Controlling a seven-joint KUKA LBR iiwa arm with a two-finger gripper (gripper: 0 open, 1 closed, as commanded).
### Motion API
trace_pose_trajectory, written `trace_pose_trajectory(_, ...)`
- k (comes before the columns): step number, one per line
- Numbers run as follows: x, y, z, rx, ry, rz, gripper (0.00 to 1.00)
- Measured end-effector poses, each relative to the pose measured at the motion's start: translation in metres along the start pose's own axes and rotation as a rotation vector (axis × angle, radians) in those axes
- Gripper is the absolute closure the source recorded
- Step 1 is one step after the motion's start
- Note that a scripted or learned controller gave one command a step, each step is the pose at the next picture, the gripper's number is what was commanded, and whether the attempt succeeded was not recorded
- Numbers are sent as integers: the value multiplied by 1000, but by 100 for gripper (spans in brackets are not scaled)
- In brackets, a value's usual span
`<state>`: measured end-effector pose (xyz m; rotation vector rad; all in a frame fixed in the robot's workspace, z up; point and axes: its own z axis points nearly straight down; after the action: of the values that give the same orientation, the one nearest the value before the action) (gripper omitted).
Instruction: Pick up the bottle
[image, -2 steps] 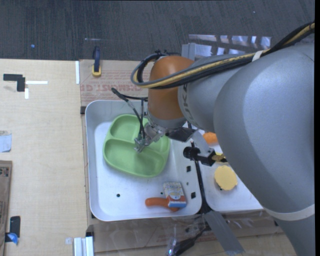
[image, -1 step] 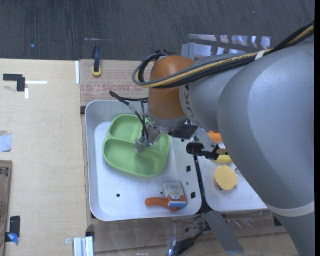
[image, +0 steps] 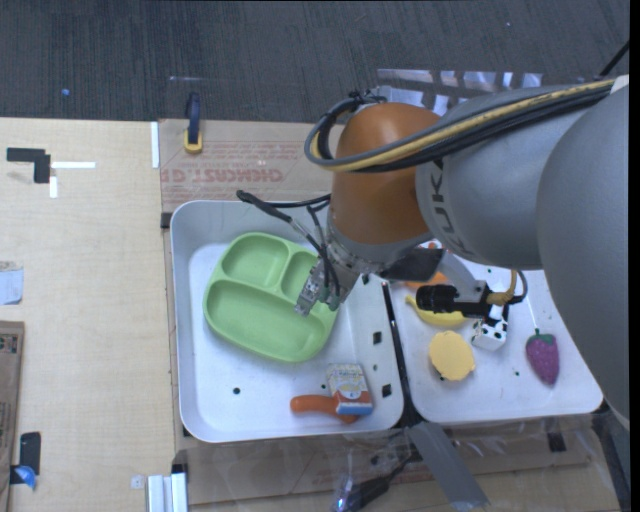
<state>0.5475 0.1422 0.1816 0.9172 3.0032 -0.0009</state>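
Pale wooden counter (image: 80, 300), shallow white left bin (image: 181, 330) on top. Grey gripper (image: 315, 290) low over the green divided plate's (image: 250, 310) right rim, open or closed impossible to judge. Small labelled bottle (image: 345, 395) lying near the bin's front wall, label unreadable. Red cardboard (image: 250, 165) print illegible.

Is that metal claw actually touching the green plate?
Cannot tell. In the camera view the end effector overlaps the green plate, but the slanted angle hides any gap.
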Motion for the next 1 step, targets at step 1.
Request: trace_pose_trajectory(1,-2,-1,-9,0,0,5,100)
